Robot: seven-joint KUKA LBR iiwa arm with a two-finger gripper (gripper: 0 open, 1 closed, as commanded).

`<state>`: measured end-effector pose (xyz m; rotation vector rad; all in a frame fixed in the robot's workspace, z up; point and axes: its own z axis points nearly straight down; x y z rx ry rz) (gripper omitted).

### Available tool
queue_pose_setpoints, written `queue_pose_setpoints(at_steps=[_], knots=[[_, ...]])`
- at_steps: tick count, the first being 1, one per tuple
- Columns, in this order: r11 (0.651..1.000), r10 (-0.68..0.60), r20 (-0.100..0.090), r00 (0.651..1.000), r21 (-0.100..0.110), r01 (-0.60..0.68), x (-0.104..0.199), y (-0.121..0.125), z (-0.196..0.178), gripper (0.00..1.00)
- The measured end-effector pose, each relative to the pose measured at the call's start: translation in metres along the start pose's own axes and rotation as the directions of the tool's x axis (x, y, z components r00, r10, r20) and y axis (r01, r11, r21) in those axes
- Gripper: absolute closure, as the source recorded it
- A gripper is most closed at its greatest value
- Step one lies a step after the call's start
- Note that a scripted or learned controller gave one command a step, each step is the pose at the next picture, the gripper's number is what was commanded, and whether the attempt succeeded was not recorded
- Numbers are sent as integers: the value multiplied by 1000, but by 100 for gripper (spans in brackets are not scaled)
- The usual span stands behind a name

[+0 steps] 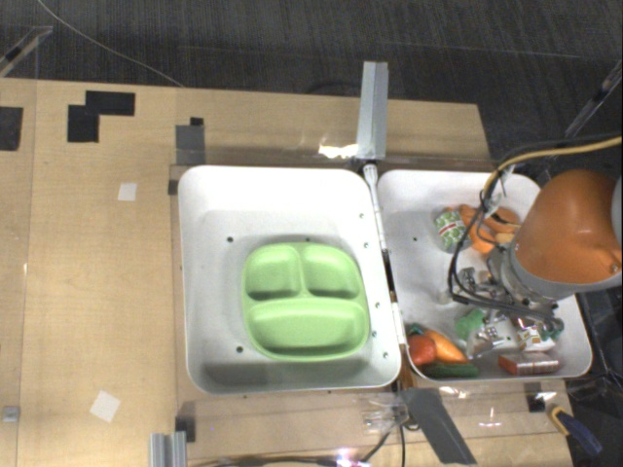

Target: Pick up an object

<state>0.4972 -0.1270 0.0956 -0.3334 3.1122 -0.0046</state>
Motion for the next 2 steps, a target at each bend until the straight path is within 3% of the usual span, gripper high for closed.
queue_pose_setpoints(at_steps=[1,2], knots=[[964,-267,3,964,2,267,-54,-49,6,0],[978,-207,2,978,-4,207,-135,-19,9,0]])
